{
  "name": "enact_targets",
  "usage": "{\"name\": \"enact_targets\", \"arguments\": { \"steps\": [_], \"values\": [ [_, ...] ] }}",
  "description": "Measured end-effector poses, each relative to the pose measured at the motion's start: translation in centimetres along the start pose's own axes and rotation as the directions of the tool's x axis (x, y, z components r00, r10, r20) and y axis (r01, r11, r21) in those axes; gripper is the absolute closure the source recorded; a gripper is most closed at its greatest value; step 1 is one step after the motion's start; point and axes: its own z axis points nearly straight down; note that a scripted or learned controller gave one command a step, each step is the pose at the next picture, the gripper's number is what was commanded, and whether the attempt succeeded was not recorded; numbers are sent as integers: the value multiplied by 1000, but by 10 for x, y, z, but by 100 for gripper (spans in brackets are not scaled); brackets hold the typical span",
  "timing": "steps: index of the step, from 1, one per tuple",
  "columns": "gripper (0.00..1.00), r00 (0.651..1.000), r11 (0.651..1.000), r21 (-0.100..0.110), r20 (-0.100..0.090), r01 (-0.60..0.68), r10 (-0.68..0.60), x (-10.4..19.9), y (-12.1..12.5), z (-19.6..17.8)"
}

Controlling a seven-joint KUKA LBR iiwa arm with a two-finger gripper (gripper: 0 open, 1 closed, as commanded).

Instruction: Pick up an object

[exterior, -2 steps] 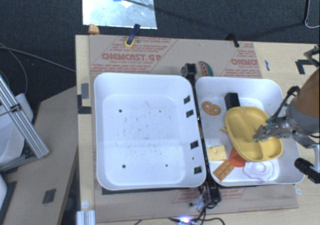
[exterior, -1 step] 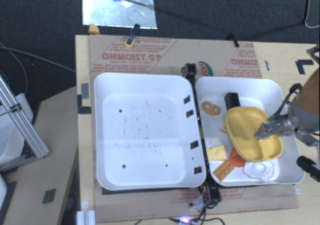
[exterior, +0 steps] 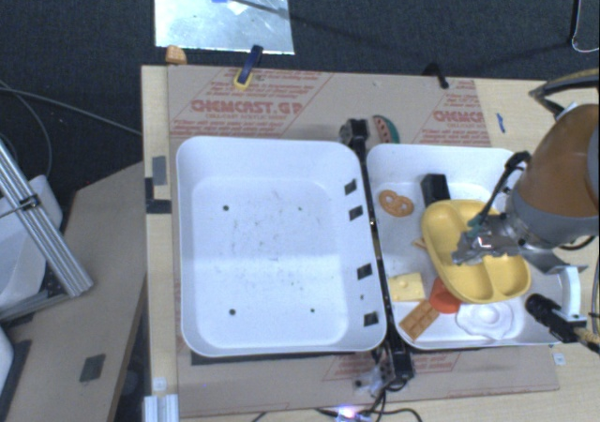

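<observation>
The right bin (exterior: 394, 159) holds several toy items: a yellow bowl-like dish (exterior: 448, 228), a pretzel (exterior: 395, 203), a black block (exterior: 434, 189), a pale yellow cheese wedge (exterior: 407, 287), an orange cracker (exterior: 418, 319), a red piece (exterior: 442, 298) and a white fried egg (exterior: 487, 317). My gripper (exterior: 476, 247) hangs over the middle of the yellow dish, low and close to it. The arm's grey wrist and orange band come in from the right and hide part of the dish's right side.
The left bin (exterior: 272, 242) sits beside the right one, with a black clip row (exterior: 361, 233) between them. Both rest on a cardboard sheet (exterior: 281, 106). A yellow-blue tool (exterior: 248, 67) lies at the back. An aluminium frame (exterior: 37, 223) stands at the left.
</observation>
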Motion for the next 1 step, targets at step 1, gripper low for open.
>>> {"name": "enact_targets", "arguments": {
  "steps": [1],
  "values": [
    [100,1000,1000,-3,4,-6,6,-17,30,47]
  ]
}}
